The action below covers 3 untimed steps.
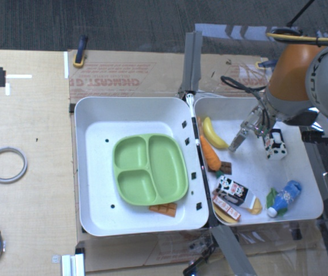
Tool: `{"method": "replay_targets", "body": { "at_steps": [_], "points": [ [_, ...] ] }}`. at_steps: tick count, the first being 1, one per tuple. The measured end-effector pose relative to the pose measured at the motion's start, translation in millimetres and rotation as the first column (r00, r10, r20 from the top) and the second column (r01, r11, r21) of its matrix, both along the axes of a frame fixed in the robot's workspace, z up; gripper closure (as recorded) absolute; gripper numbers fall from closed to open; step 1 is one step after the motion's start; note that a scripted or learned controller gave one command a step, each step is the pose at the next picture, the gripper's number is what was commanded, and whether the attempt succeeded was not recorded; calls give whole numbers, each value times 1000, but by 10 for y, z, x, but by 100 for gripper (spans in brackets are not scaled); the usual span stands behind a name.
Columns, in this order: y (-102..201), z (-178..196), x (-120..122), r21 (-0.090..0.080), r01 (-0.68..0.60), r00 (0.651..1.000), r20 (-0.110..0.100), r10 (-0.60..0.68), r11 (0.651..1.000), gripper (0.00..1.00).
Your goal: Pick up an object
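Two shallow white bins sit side by side on the bench. The left bin [89, 171] holds a green divided plate [150, 169] with a small brown waffle-like piece [165, 209] just beside its near edge. The right bin [307, 177] holds a banana [212, 133], with a carrot [210, 154] just below it and a small brown block [226, 168] beside the carrot. Nearer the front lie a black-and-white carton [232, 190], a red-and-white packet [227, 205] and a blue bottle with a green part [283, 198]. The gripper [254, 137] hangs over the right bin, its fingers spread apart with nothing between them; one fingertip is near the banana, the other beside a small black-and-white cow figure [276, 145]. A roll of tape [6, 164] lies on the wooden bench at left.
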State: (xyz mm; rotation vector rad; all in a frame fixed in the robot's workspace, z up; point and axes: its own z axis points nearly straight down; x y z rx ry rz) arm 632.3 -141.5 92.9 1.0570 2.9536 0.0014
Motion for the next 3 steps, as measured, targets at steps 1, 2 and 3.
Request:
{"method": "replay_targets", "body": {
  "at_steps": [1,2,3],
  "points": [
    [-570,123,-593,0,58,998,-3,-58,998,0],
    [-804,-10,-1431,0,37,999,-4,-37,999,0],
    [-802,86,-1417,0,36,999,0,-36,999,100]
  ]
}}
